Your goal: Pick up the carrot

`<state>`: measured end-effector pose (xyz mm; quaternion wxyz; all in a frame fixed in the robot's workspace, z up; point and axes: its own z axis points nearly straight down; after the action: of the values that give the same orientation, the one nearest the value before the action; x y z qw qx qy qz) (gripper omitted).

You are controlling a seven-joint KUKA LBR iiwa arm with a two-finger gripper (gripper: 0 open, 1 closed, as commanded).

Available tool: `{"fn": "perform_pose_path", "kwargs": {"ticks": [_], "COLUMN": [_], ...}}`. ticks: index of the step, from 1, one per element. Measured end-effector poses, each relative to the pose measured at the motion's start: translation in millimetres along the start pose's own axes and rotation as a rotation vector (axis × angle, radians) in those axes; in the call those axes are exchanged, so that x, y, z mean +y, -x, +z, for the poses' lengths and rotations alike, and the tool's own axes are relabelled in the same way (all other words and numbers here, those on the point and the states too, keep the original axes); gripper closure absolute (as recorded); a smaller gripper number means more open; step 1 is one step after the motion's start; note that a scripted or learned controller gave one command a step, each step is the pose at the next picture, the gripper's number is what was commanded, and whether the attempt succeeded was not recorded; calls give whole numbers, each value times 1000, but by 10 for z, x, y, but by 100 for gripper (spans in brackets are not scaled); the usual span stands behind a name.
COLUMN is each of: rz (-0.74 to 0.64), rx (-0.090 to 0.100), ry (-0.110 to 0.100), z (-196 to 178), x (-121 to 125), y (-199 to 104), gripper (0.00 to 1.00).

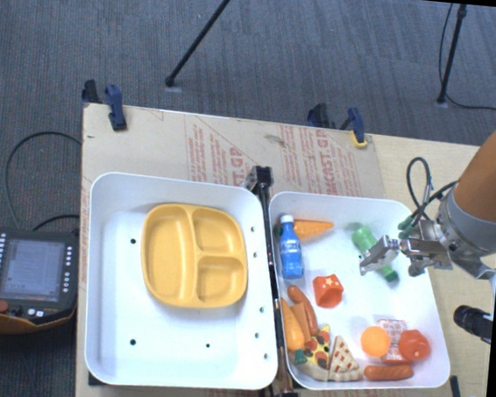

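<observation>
Carrot [313, 229] lies at your right bin's [424, 282] top edge, beside the bottle [291, 249]. Your arm reaches in from the right; the end effector [389, 255], released, hovers well apart from it.

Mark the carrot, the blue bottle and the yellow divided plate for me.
carrot [313, 229], camera view, middle of its orange body.
blue bottle [291, 254], camera view, centre of its blue body, below the white cap.
yellow divided plate [154, 271], camera view, its near-left rim.
</observation>
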<state>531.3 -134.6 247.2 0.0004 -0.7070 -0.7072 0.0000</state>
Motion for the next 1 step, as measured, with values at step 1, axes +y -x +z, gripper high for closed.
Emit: {"fn": "perform_pose_path", "kwargs": {"ticks": [1], "rz": [89], "rx": [1], "ry": [-4], "z": [787], "x": [-463], "y": [198], "gripper": [0]}}
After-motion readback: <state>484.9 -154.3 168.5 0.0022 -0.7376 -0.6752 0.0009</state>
